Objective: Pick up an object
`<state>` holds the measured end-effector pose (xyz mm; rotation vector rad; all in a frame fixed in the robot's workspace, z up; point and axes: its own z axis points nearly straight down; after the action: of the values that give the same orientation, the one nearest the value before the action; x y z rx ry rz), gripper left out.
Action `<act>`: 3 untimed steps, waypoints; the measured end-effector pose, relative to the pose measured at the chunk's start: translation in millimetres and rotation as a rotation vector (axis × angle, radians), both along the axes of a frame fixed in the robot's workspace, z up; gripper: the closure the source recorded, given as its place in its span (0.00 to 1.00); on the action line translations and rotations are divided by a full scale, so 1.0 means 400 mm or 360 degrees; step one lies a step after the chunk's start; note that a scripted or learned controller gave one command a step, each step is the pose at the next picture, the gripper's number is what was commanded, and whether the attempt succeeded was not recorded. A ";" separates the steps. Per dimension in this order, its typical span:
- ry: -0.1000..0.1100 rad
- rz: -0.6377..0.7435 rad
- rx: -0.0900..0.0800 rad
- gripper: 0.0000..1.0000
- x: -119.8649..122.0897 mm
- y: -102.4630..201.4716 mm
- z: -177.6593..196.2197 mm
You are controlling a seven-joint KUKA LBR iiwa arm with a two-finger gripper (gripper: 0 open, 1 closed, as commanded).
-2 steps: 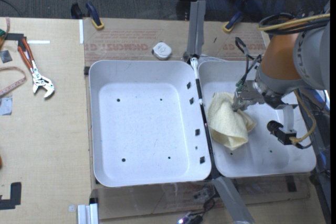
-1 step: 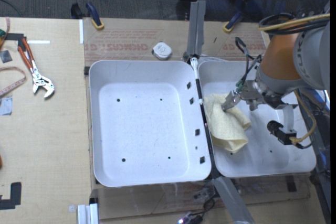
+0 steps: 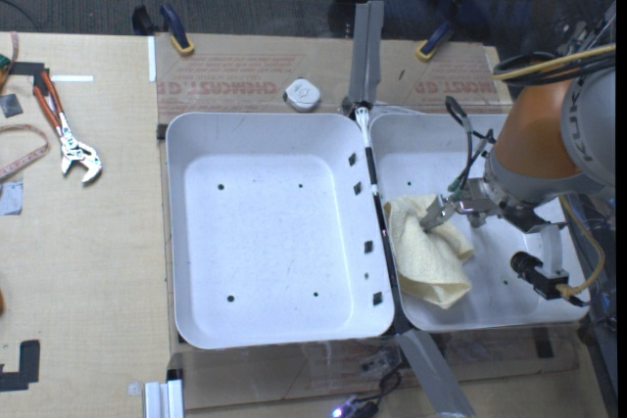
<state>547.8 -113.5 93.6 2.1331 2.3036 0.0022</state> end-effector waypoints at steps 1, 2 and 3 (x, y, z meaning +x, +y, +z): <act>-0.0002 0.0241 -0.0002 0.00 -0.101 -0.051 0.000; -0.0003 0.0390 -0.0002 0.00 -0.172 -0.075 -0.001; 0.0000 0.0620 -0.0002 0.00 -0.043 -0.148 0.042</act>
<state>530.8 -172.6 110.5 1.6465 2.6726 0.0015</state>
